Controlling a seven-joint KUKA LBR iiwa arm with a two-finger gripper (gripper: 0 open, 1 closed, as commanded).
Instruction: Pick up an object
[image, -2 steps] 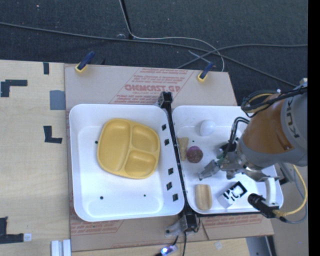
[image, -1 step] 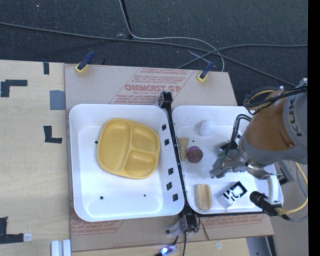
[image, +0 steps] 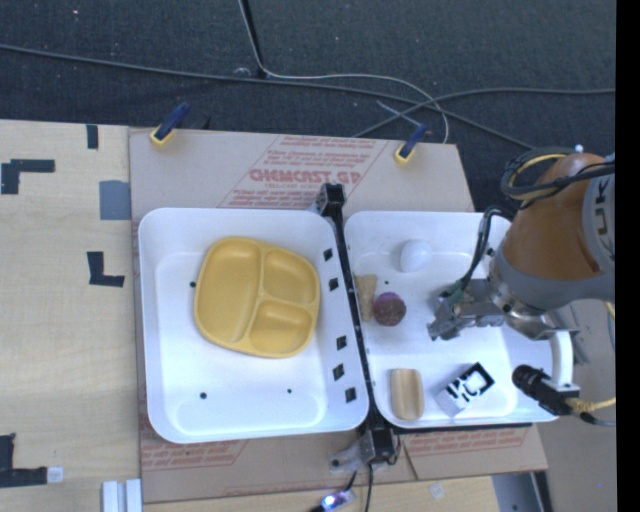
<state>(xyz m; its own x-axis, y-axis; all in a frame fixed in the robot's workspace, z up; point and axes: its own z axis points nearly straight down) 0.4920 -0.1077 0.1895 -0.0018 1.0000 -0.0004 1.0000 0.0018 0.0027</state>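
Task status: nothing is lifted. No object sits between the jaws, so the pick is judged not yet done; choosing a target, closing on it and raising it all remain.

Bench: pale wood, fills the left and lower frame, with a cardboard sheet clipped on top, under both bins.

Arm: enters at the right edge, orange band uppermost, and hangs over the right bin.

Left bin: centre-left of frame. It holds one item, a yellow divided tray, lying flat in the upper middle of the bin, clear of the walls.

Right bin: centre-right, its left wall touching the left bin's along the black divider. Contents, largest first:
- black-and-white block, lower right, tilted, just below the gripper;
- tan piece, lower left of the bin, near the front wall;
- white ball, upper middle, hard to tell from the bin floor;
- dark round object, left of middle;
- small tan wedge, touching or just beside the dark round object, near the divider.

Gripper: sits mid-right in the right bin, low over the floor, between the dark round object and the block. Jaw state: cannot tell, the dark hardware blurs together. Whether it touches the floor cannot be told either.

Candidate targets: the dark round object and the block lie nearest.
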